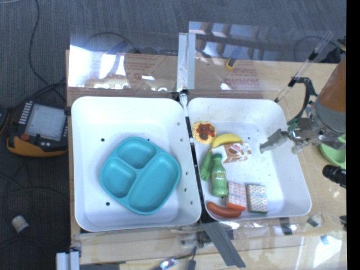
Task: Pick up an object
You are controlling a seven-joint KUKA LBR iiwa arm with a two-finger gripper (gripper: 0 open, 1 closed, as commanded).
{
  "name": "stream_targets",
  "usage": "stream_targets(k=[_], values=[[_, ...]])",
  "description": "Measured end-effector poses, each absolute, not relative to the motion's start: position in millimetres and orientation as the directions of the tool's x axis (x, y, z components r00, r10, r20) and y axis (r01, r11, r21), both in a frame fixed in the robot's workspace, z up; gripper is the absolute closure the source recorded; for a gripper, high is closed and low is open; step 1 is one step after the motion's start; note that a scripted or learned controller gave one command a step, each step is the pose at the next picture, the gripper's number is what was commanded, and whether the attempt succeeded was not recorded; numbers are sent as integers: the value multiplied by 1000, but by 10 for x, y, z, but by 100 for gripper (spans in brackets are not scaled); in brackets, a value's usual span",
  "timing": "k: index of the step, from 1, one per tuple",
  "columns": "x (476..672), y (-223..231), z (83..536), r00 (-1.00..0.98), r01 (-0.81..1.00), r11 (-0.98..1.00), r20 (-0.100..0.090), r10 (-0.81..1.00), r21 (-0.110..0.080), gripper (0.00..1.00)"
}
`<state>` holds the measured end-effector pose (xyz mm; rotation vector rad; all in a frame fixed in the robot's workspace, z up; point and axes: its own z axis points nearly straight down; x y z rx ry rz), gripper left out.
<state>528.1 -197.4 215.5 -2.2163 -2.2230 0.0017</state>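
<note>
The right bin (pixel 292 201) holds a cluster of small items along its left side: a yellow banana (pixel 226 140), a round yellow and red toy (pixel 203 131), a red and white packet (pixel 238 152), a green bottle (pixel 218 176), a green pickle-like piece (pixel 206 165), two patterned boxes (pixel 247 197) and a red sausage (pixel 224 210). My gripper (pixel 284 142) hangs over the right part of this bin, to the right of the packet and apart from every item. It is open, with nothing between its fingers (pixel 271 142).
A teal divided plate (pixel 140 175) lies in the left bin (pixel 90 122). A green object (pixel 336 153) sits outside the bin at the far right. An orange and grey device (pixel 35 129) lies on the floor to the left.
</note>
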Motion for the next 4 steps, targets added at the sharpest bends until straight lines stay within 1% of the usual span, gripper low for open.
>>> stream_targets(k=[1, 2, 3, 4], values=[[5639, -1529, 927, -362, 932, 362, 0, 932, 0, 0], [5293, -1491, 955, -369, 930, 369, 0, 930, -3, 0], [6026, -1755, 898, -422, 907, 422, -5, 907, 9, 0], [6420, -1565, 892, -361, 933, 361, -3, 933, -8, 0]])
